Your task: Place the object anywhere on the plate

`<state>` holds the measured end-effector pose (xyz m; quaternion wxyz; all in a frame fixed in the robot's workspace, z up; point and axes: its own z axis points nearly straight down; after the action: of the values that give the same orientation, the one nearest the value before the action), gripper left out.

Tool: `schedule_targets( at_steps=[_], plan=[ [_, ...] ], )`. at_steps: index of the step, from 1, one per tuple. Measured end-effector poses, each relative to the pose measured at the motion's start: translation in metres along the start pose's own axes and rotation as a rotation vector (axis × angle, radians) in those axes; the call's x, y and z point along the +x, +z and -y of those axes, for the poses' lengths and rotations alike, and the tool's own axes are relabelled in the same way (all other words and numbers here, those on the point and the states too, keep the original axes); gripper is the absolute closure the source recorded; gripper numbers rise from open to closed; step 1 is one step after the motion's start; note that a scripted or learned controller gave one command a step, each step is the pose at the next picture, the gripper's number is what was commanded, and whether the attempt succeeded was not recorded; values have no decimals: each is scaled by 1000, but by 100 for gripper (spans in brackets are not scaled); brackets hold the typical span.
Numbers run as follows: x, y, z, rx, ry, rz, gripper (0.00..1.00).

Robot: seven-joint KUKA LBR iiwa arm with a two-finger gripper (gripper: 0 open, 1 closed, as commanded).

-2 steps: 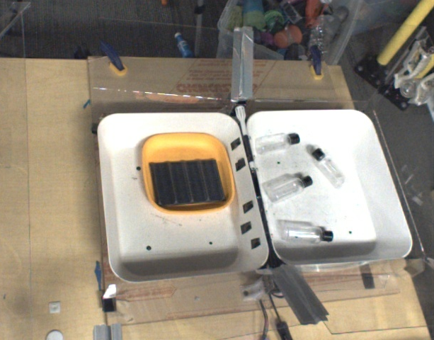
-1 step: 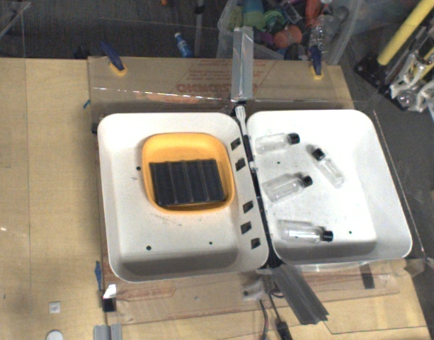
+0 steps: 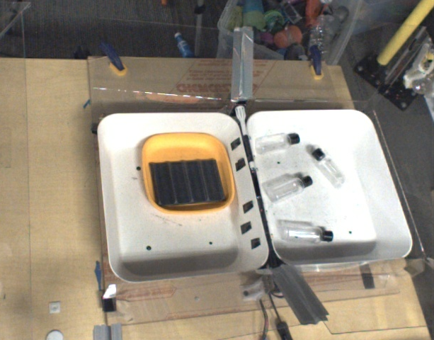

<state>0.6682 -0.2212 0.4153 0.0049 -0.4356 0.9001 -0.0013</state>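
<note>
**Four vials waited in the right bin; the plate sat across the divide**

The yellow plate (image 3: 151,149) lay in the left bin (image 3: 128,250), with a black ridged block (image 3: 187,181) covering most of its floor. The candidate objects were four clear vials with black caps, all lying on their sides in the right bin (image 3: 386,236) and well apart from one another: one vial (image 3: 277,142) toward 11 o'clock of that bin, a second (image 3: 326,164) toward 1 o'clock, a third (image 3: 287,186) near the centre, and a fourth (image 3: 306,233) toward 6 o'clock.

The step in hand looked like the pick itself, with nothing yet carried over. A sound approach would have been to close across a vial's narrow body rather than along its length, since a smooth round vial would likely roll or slip. The central vial seemed the easiest, being clear of the walls. The carry would then run toward 9 o'clock, lifted over the raised rims between the bins, with release onto the ridged block or the plate's bare rim.

The arm's pose and the gripper's state could not be told here.
</note>
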Motion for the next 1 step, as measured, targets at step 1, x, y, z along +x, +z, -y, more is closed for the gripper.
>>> schedule_targets(
  at_steps=[1],
  plan=[
    [2,-4,-2,-2,-382,0,100]
  ],
)
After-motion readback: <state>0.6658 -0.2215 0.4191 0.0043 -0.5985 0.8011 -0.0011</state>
